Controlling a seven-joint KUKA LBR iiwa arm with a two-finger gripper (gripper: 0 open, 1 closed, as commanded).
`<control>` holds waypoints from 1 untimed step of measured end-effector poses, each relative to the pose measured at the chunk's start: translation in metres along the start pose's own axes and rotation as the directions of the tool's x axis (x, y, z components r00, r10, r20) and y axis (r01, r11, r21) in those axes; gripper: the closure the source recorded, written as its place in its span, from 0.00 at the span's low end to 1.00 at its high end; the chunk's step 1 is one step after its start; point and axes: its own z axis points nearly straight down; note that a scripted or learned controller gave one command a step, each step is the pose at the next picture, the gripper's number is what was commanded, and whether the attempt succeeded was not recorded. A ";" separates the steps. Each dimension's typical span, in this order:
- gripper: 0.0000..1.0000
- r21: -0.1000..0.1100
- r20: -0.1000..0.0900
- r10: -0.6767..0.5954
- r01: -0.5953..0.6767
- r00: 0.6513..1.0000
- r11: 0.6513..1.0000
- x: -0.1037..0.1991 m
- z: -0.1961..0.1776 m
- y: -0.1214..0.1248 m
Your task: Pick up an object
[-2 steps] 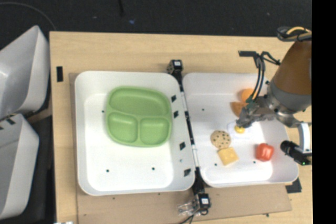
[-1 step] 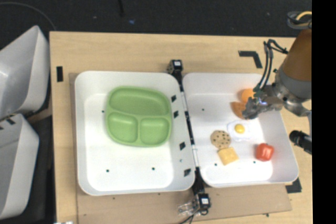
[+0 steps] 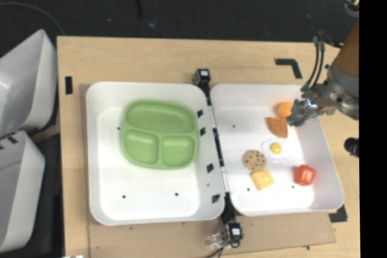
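Claw low over right bin, at its far right side, just beside orange ball and toast slice; grip state impossible to tell. Nearby in same bin: fried egg, cookie, cheese cube, red pepper. Green divided plate in left bin.

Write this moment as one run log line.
phase: approach | pincer: right bin, beside orange ball | held: nothing seen | green tray: left bin
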 end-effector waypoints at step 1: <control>1.00 0.004 -0.002 -0.002 0.002 1.000 1.000 0.039 0.004 0.016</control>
